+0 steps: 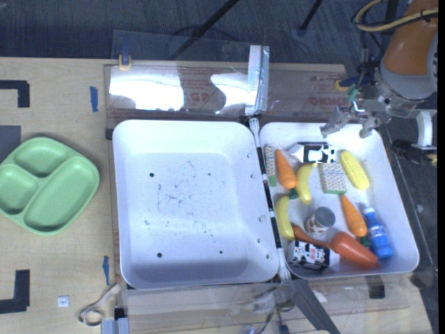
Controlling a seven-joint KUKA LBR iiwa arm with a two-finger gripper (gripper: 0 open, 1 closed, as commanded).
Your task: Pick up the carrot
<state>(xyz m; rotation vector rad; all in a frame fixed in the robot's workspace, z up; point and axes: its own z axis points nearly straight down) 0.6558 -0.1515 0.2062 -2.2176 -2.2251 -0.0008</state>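
Nearest the camera, along the front edge of the desk (pixel 55 270): a loop of cord or scissors-like handle at the lower left, too small to tell which. Just behind, in the front of the right bin (pixel 407 259): a black-and-white patterned card (pixel 309 256), a large carrot (pixel 341 247) lying with its long axis running from upper left, thin tip, down to the fat end at lower right, and a blue bottle (pixel 376 232) just beside that fat end. A little farther back: a small can (pixel 320 220), a yellow banana (pixel 283 216) against the left wall, a second smaller orange carrot (pixel 353 216) lying steeply, tip toward the far side. Farther again: a third orange carrot (pixel 284 169) near the left wall, a banana (pixel 304 182) touching it, a checked sponge-like block (pixel 333 178), a corn cob (pixel 354 170). To the left, the other white bin (pixel 188 186), and beyond it on the desk a green divided plate (pixel 47 184). Farthest, over the back right corner of the right bin: the end effector (pixel 351 120), fingers spread apart, released, grasping nothing. Key relation, as a judgement: all carrots lie nearer the camera than the end effector and below it; the smaller middle one sits almost straight toward the front, the large one farther front still, the third toward the front left. Probably calls for travel forward, descent, and fingers closing across the chosen carrot's long axis.
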